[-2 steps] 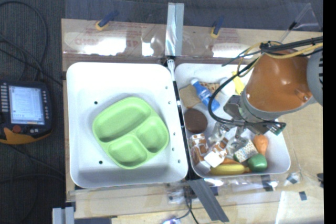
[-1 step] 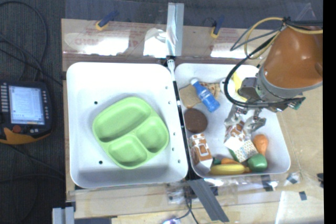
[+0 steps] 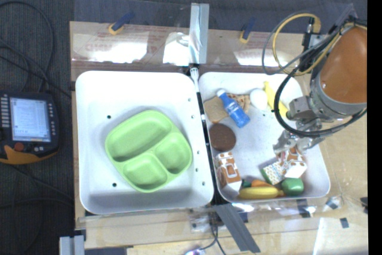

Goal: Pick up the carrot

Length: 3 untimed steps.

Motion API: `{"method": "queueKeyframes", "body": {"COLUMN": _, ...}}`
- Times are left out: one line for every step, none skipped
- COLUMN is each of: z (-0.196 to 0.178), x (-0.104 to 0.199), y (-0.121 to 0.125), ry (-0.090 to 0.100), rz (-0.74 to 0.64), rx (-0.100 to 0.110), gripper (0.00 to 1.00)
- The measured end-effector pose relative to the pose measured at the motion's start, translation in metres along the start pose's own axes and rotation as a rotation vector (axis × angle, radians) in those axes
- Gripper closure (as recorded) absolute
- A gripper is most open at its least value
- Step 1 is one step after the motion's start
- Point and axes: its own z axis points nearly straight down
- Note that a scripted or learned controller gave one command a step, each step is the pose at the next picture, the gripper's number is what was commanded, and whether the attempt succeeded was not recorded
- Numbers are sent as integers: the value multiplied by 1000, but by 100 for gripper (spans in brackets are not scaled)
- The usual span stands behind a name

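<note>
The carrot [image 3: 257, 183] is a small orange piece with a dark green end. It lies near the front wall of the right bin [image 3: 319, 155], just behind a yellow banana-shaped toy [image 3: 261, 192]. My gripper [image 3: 287, 144] hangs over the right side of that bin, behind and to the right of the carrot and apart from it. It is directly above a small patterned carton [image 3: 292, 159]. The grey wrist and orange band [image 3: 349, 65] rise behind it.
The right bin also holds a blue bottle [image 3: 233, 109], a brown round disc [image 3: 222, 137], a printed carton [image 3: 227, 168], a green toy [image 3: 292, 186], a white egg [image 3: 258, 98] and a yellow piece [image 3: 270, 94]. A green divided plate [image 3: 149, 149] lies in the left bin [image 3: 95, 128].
</note>
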Motion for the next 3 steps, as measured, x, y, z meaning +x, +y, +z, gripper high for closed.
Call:
{"method": "queueKeyframes", "body": {"z": 71, "x": -7, "y": 7, "ry": -3, "rz": -336, "rx": -7, "gripper": 100}}
{"method": "queueKeyframes", "body": {"z": -78, "x": 52, "y": 17, "ry": 5, "rz": -456, "rx": 4, "gripper": 100}}
{"method": "queueKeyframes", "body": {"z": -90, "x": 76, "y": 16, "ry": -4, "rz": -659, "rx": -3, "gripper": 100}}
